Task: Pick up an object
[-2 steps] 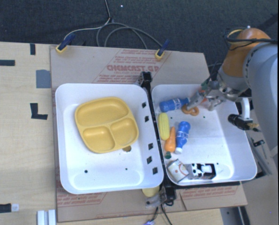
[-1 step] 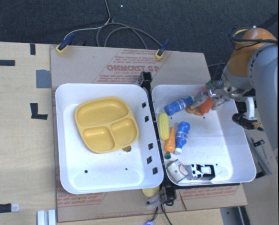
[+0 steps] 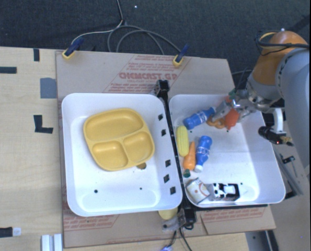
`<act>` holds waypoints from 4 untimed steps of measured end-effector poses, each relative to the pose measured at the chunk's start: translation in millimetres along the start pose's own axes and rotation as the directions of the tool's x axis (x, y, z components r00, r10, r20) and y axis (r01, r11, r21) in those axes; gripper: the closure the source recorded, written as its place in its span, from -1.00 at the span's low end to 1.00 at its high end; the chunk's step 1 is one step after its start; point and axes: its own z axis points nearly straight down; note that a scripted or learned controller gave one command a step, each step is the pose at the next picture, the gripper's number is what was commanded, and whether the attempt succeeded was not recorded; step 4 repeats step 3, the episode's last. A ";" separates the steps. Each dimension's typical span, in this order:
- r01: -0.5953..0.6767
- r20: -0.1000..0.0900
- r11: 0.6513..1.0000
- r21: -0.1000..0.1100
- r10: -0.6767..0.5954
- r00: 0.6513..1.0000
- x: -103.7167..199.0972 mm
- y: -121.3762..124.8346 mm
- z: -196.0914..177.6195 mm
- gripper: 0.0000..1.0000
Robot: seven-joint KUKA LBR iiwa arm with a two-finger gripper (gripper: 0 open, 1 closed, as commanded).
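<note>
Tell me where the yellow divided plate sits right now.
The yellow divided plate lies in the left bin, toward its upper middle, across the divider from the corn cob in the right bin.

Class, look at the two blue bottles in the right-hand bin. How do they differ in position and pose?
The upper blue bottle lies near the gripper, slanting across the bin; the lower blue bottle lies nearer the bin's middle, almost lengthwise, beside the carrot. Both are blue, lying down, in the right bin.

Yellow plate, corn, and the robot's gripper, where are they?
yellow plate [image 3: 118,138], camera view, middle divider.
corn [image 3: 182,140], camera view, middle of cob.
gripper [image 3: 231,110], camera view, between fingertips.
</note>
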 end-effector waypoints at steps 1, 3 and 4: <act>0.001 -0.003 1.000 0.001 -0.001 1.000 -0.9 0.3 0.3 -1.00; 0.007 -0.004 1.000 -0.011 -0.007 1.000 79.4 2.1 -70.0 1.00; 0.007 -0.004 1.000 -0.011 -0.007 1.000 79.4 2.1 -70.0 1.00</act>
